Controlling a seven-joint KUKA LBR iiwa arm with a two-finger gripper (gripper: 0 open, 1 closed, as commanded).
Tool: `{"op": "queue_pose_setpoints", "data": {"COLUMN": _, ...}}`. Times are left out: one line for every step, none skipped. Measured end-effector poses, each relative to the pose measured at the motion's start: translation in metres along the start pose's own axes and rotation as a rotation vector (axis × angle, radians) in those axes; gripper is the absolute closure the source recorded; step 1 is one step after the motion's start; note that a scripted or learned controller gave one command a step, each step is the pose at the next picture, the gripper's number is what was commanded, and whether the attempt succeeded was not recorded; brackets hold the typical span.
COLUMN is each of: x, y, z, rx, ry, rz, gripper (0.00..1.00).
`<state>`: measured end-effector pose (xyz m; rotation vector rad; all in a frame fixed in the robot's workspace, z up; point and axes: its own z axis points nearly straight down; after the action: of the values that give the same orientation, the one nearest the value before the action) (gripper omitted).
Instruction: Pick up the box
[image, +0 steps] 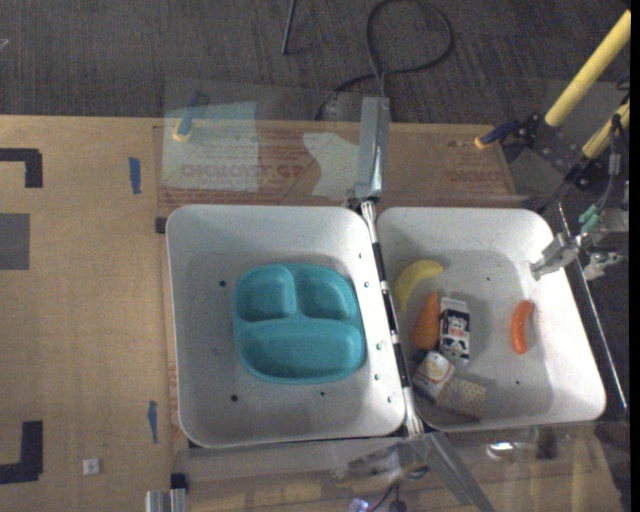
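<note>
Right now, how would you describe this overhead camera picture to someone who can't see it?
Two shallow white bins sit side by side on a bench: the left bin holds a teal divided tray, the right bin a small milk box, a banana, a carrot and a hot dog. The gripper hovers at the right bin's upper right edge.

wooden bench (80, 330), two white bins (200, 240)

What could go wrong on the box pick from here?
1. Crowding: the box lies in the right bin right beside the carrot and the banana, so the fingers may catch a neighbour instead.
2. Approach: the gripper sits at the bin's right rim, with the sausage lying between it and the box; a low sweep could knock it.
</note>
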<state>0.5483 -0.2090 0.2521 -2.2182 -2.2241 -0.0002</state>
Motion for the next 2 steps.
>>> {"op": "queue_pose_setpoints", "data": {"x": -0.014, "y": -0.03, "z": 0.003, "rx": 0.001, "ry": 0.0, "rz": 0.038, "gripper": 0.0}}
{"op": "queue_pose_setpoints", "data": {"x": 0.057, "y": -0.002, "z": 0.097, "rx": 0.0, "ry": 0.0, "rz": -0.153, "gripper": 0.0}}
